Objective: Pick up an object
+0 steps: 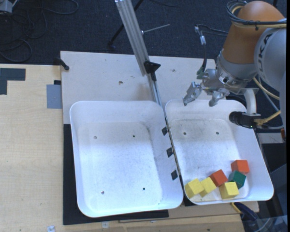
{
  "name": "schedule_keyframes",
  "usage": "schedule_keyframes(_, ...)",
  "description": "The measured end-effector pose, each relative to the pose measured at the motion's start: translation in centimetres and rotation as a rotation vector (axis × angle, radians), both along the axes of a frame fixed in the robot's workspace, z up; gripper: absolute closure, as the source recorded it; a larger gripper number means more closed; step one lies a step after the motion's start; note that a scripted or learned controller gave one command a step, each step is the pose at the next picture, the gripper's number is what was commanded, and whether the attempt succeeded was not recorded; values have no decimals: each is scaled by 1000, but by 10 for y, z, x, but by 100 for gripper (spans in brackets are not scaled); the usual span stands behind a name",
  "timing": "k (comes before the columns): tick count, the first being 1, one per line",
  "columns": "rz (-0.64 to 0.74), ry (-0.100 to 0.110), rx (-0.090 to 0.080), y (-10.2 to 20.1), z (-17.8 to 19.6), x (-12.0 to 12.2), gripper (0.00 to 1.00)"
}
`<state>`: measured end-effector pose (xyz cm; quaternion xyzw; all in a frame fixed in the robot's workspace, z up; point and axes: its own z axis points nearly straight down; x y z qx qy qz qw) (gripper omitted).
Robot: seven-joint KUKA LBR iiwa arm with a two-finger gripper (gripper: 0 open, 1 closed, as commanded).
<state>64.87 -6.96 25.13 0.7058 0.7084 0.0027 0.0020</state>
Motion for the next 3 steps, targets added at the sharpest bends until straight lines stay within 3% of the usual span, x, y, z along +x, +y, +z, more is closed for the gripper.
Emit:
schedule_keyframes(1, -1, 10, 1, 43, -1, -8, 0)
schedule_keyframes(2, -3, 14, 0, 64, -65, 19, 0)
schedule_keyframes(3, 1, 4, 1, 117, 7, -21, 0)
